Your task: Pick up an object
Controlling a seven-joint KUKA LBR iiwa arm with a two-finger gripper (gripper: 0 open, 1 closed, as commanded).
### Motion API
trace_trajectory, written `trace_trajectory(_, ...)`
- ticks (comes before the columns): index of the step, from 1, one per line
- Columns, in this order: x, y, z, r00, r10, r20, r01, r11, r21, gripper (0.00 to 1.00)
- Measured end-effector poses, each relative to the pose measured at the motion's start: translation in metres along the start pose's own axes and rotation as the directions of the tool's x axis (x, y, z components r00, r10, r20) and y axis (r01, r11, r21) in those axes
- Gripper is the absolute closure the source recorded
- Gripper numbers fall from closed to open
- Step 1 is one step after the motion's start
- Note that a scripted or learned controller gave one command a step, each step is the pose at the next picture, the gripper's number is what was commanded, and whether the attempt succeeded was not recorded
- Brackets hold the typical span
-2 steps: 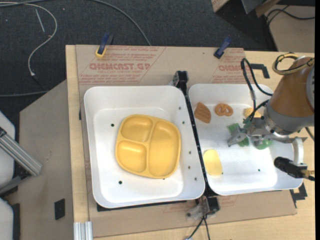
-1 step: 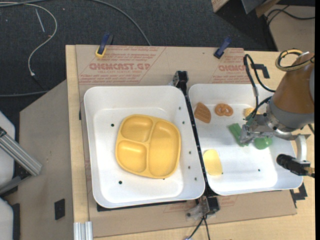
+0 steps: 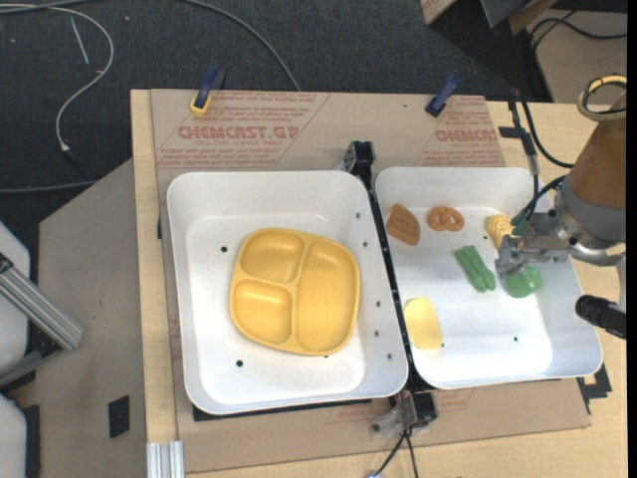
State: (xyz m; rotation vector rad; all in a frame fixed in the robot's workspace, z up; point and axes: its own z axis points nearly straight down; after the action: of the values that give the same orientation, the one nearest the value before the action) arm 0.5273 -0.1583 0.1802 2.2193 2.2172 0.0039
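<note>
Camera view puts the cardboard-covered bench (image 3: 299, 118) under two white bins. Nearest in the left bin (image 3: 199, 217) lies a yellow divided plate (image 3: 296, 290). In my right bin (image 3: 478, 357) sit a pale yellow piece (image 3: 423, 323), a green stick (image 3: 475, 268), a green lump (image 3: 524, 283), a brown piece (image 3: 403, 224) and a pretzel (image 3: 445, 218). My gripper (image 3: 518, 252) hangs over the green lump; I cannot tell its grip. Beyond, dark carpet (image 3: 299, 28) carries a white cable (image 3: 90, 38).
</note>
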Motion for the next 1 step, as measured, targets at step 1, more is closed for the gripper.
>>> trace_trajectory(1,-0.0022,0.004,-0.0647,1.0,-0.003,0.001,0.003,1.0,-0.004,1.0)
